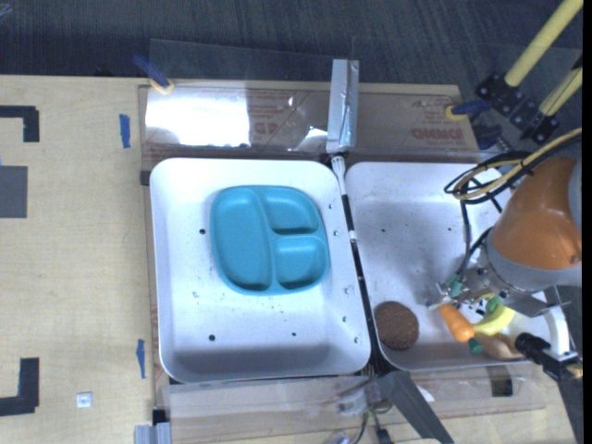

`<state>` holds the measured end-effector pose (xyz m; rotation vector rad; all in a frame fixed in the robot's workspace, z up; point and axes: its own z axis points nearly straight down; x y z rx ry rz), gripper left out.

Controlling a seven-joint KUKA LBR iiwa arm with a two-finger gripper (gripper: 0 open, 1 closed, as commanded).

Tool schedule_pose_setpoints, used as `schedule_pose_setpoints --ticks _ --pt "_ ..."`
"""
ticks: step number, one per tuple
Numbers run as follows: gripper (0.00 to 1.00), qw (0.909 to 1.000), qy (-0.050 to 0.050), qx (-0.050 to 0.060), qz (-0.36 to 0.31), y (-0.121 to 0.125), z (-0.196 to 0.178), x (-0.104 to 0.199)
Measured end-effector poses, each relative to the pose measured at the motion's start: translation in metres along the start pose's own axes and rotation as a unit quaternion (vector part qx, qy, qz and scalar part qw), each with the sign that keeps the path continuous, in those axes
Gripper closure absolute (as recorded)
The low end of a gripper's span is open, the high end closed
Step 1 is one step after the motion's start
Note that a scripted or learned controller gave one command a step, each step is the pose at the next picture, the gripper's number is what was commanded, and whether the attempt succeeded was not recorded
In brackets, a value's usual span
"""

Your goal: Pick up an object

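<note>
Hovering gripper (472,296) over toys (476,326), rt bin (407,202), brown ball (396,325) nearby

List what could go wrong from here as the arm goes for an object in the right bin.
The small toys lie bunched together under the arm, so the tool may nudge or catch more than one. They sit close to the right bin's front wall, which could block a clean descent. The brown ball nearby looks round and might roll if bumped.

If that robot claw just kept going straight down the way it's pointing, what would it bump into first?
Probably the small pile of colourful toy items directly beneath the gripper in the right bin, though depth is hard to judge from above.
</note>
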<state>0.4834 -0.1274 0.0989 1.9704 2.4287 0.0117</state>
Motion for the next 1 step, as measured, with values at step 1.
schedule_pose_setpoints --ticks 1 --pt "1.0 0.9984 0.003 0.003 0.056 0.0914 -0.0876 0.0455"
